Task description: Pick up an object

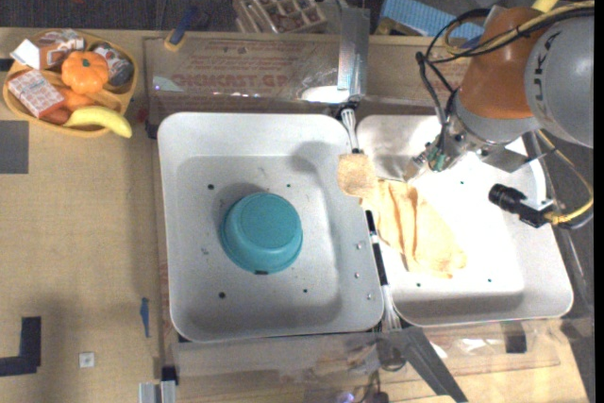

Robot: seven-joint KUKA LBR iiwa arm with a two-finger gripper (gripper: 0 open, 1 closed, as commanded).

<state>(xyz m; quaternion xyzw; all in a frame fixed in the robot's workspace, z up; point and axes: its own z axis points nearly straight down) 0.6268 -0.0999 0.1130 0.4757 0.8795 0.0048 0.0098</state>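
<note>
Lying crumpled along the right white bin (528, 297)'s left wall, pale yellow cloth (422, 231); sitting mid-floor in the left white bin (189, 156), teal upturned plastic bowl (263, 231), open floor all around; hovering over the right bin's far corner, grey-and-orange arm's gripper (427, 160), jaw state impossible to tell.

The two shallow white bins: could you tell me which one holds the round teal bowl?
The left white bin holds the upturned round teal bowl; the right white bin holds a crumpled yellow cloth instead.
</note>
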